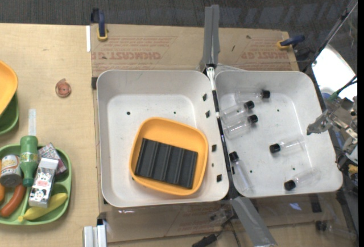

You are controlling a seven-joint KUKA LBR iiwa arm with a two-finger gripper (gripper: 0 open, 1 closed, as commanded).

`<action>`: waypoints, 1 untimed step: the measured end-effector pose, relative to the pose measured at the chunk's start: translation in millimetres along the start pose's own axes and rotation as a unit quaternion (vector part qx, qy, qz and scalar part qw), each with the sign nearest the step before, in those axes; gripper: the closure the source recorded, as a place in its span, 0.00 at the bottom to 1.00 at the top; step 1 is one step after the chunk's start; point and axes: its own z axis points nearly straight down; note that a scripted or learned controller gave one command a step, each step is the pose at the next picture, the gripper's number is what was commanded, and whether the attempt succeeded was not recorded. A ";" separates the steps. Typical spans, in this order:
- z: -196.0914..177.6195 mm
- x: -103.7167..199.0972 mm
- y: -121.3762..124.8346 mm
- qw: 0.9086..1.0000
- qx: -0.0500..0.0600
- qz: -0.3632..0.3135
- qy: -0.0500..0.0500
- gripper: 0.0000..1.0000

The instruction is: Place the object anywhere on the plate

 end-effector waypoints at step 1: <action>-23.5 -5.8 6.0 0.999 0.000 0.036 0.000 0.00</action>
